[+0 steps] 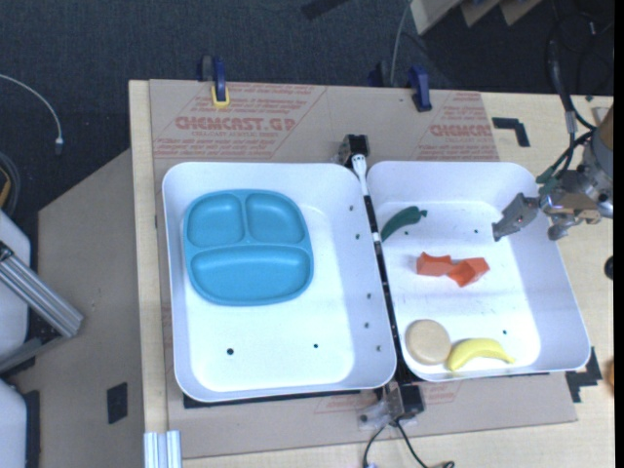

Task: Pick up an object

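Observation:
The right bin (pixel 546 291) holds a dark green pepper-like piece (pixel 402 220) near its back left. An orange-red piece (pixel 451 267) lies in its middle. A beige round disc (pixel 427 340) and a yellow banana (pixel 480 353) sit side by side at its front. My gripper (pixel 533 226) hangs over the bin's back right part, to the right of and behind the orange-red piece. Its fingers are open with nothing between them.
The left bin (pixel 292 359) carries a blue divided plate (pixel 250 245) in its back left part. A black divider with clamps (pixel 370 232) runs between the two bins. Blue clamps (pixel 218 72) hold the cardboard base at the back.

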You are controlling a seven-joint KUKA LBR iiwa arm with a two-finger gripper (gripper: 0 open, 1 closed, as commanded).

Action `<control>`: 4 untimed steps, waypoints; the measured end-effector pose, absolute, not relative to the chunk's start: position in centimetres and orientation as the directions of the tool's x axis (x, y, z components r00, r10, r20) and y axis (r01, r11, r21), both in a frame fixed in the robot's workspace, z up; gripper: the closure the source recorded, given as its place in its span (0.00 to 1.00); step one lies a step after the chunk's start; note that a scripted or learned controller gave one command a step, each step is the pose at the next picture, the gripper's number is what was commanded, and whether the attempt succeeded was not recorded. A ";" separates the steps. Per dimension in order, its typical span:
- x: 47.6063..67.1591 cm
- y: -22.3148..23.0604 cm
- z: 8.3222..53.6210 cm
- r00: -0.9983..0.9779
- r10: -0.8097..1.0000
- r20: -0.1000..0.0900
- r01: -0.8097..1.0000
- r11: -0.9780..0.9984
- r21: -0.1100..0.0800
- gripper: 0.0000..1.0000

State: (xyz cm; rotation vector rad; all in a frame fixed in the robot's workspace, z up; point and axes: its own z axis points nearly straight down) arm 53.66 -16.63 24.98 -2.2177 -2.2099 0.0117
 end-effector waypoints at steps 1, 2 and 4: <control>53.9 -16.6 25.7 0.000 1.000 -0.001 1.000 0.000 0.000 0.00; 54.3 -16.1 21.3 0.000 1.000 0.002 1.000 0.000 -0.004 0.00; 53.2 -15.3 11.1 0.001 1.000 0.002 1.000 -0.001 -0.006 0.00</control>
